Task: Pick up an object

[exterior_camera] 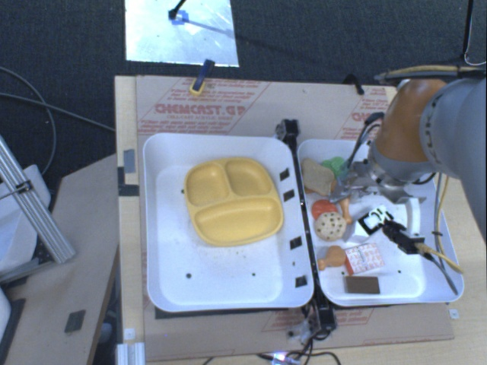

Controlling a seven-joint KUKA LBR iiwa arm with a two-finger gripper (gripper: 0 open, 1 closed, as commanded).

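Note:
The right bin [434, 276] holds several small items. A tan bread-like slice [317, 177] and a green piece [332, 163] lie at its far left. Nearer me are a red-orange piece [325, 207], a speckled cookie ball [329, 225], an orange drumstick shape [332, 258], a red-and-white box [365, 258] and a brown block [361, 284]. My gripper [346, 196] hangs low over the bin's left part, right beside the red-orange piece and the bread slice. The wrist hides its tips.
The left bin [163, 280] carries a yellow divided plate [230, 201]. A black divider [300, 211] with clips separates the two bins. The grey arm with its orange band [407, 124] covers the right bin's far right. Cables [437, 253] trail over that bin's right side.

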